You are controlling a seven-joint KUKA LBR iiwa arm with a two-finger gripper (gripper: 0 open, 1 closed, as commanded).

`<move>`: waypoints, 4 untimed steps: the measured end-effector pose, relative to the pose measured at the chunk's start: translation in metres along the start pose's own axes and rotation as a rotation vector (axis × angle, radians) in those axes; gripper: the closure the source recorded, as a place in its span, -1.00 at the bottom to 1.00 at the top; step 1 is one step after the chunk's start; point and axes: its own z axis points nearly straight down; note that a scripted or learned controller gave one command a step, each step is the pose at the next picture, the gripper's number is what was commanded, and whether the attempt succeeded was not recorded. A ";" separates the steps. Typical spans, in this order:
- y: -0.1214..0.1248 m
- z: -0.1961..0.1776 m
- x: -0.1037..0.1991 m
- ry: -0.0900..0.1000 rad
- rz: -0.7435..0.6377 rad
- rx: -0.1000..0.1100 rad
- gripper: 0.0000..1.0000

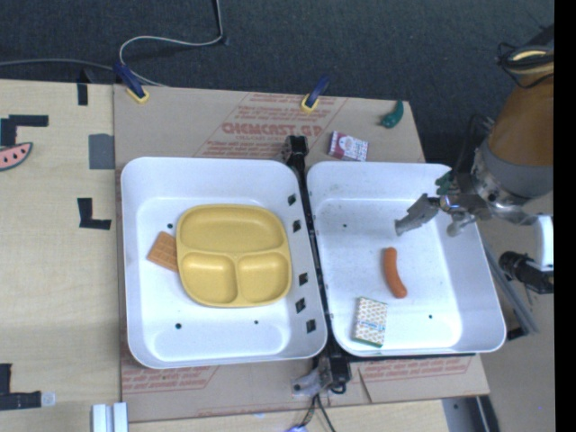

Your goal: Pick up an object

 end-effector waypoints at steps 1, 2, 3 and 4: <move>0.034 0.144 0.001 0.001 0.000 0.004 -1.00; -0.002 0.165 0.021 -0.002 0.002 -0.006 -1.00; -0.002 0.155 0.020 -0.005 0.002 -0.008 1.00; 0.010 0.062 0.073 0.000 -0.001 -0.002 1.00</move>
